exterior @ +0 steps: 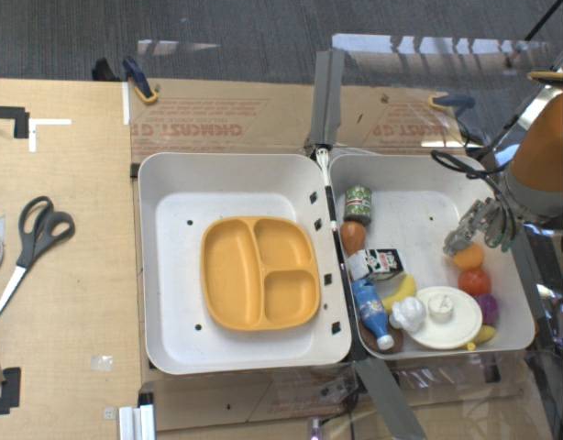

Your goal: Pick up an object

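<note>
plainly, from the camera view, the gripper (474, 232) hangs at three o'clock of the right bin (419, 177), fingers spread and gripping nothing, just above a small orange fruit (469, 258). that fruit looks like smooth, rigid, light plastic, round and apt to roll; best pinched across its middle. at six o'clock lie a red ball (475, 280), a white lid (444, 317) and a blue bottle (370, 312). the left bin (171, 273) bears a yellow divided plate (260, 272), glossy and stiff.

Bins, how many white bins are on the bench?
2. The left bin holds a yellow divided plate. The right bin, touching it side by side, holds a pile of small things, and the gripper hangs over it.
</note>
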Controlling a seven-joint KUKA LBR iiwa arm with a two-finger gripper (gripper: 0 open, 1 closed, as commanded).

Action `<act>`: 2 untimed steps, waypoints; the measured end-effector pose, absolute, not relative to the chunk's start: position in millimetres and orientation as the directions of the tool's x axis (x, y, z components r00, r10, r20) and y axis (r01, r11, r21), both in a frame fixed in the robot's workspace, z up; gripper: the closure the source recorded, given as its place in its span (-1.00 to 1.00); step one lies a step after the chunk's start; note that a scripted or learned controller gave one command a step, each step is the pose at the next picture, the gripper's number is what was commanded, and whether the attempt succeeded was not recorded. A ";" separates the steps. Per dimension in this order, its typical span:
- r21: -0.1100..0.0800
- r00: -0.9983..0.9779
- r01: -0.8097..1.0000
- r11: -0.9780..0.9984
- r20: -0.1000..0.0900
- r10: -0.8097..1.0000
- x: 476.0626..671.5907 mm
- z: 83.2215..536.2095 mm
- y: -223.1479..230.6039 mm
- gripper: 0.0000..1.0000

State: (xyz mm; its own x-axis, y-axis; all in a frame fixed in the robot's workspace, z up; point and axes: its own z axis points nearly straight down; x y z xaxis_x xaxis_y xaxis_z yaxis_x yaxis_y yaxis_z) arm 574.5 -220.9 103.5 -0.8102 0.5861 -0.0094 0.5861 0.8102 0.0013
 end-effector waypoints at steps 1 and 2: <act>0.001 -0.797 0.603 0.797 -0.005 0.603 607.3 210.0 -175.2 1.00; 0.001 -0.681 0.732 0.681 -0.003 0.732 608.8 92.6 -154.3 1.00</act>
State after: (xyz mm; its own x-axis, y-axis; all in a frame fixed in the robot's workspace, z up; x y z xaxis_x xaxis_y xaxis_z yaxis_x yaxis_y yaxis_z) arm 608.8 -154.3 92.6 -0.6813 0.7320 -0.0028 0.7320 0.6813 0.0011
